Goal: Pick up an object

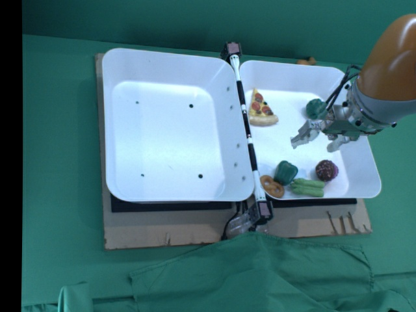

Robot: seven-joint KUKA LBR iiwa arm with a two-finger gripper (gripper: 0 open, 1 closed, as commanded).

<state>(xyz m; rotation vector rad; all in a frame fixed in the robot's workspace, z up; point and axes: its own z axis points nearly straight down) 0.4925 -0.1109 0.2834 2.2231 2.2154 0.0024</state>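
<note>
Green cloth lies crumpled along the near edge of the tabletop, just in front of a brown cardboard sheet on which two shallow white bins sit side by side. Between the bins runs a thin white and black bar with small dark fittings at both ends. Left of it, the left bin shows a bare white floor with a few small dark holes. Along the near wall of the right bin lie four toys close together: an orange pretzel-like ring by the corner nearest the bar, a dark green bell pepper just beside it, a light green pod stretched flat to the right of the ring, and a dark red berry just past the pod. Farther back, near the bar, a pizza slice lies flat with its tip pointing away from the camera. A dark green rounded toy sits at the far right of this bin, just beside the wrist of the grey arm, whose orange band fills the upper right corner. The end effector hangs over the middle of the right bin with its two fingers spread apart, nothing between them, well apart from the pizza slice and above the open floor behind the berry.
</note>
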